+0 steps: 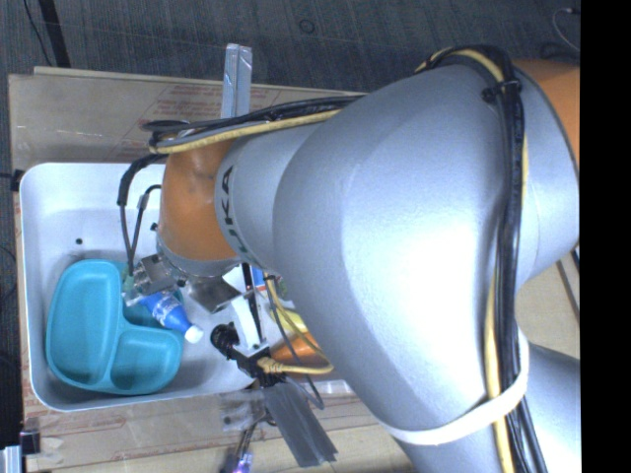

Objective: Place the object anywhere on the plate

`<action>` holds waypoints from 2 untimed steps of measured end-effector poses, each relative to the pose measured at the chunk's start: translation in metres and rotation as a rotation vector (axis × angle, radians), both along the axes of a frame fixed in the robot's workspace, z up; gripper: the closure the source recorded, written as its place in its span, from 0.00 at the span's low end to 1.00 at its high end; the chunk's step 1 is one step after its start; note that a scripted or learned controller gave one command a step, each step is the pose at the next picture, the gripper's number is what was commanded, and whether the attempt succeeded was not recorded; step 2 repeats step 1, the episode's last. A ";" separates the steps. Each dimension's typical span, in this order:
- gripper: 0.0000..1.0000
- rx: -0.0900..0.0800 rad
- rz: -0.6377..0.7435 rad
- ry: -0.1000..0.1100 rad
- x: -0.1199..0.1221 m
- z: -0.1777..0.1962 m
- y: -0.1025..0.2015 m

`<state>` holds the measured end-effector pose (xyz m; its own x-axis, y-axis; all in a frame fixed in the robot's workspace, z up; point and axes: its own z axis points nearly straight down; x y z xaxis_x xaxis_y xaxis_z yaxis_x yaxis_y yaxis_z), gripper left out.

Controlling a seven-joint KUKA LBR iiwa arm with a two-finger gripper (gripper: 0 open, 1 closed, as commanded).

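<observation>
At the lower left of the frame, a blue divided plate (104,338) is seen lying in a white bin (59,200). Just right of it, touching its edge, a small blue bottle with a white cap (168,315) is seen below the gripper (158,282). Whether the jaws are released or clenched cannot be told. The grey arm (394,264) fills the right.

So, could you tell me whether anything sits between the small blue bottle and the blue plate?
Nothing visible does. The blue bottle lies right at the plate's right edge in the white bin, under the arm's wrist; the wrist hides the gripper.
</observation>
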<state>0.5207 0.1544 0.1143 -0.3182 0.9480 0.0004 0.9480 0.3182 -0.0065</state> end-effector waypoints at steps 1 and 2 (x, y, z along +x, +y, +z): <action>0.00 -0.001 -0.002 -0.001 0.001 0.000 -0.001; 0.00 -0.001 -0.002 -0.001 0.001 0.000 -0.001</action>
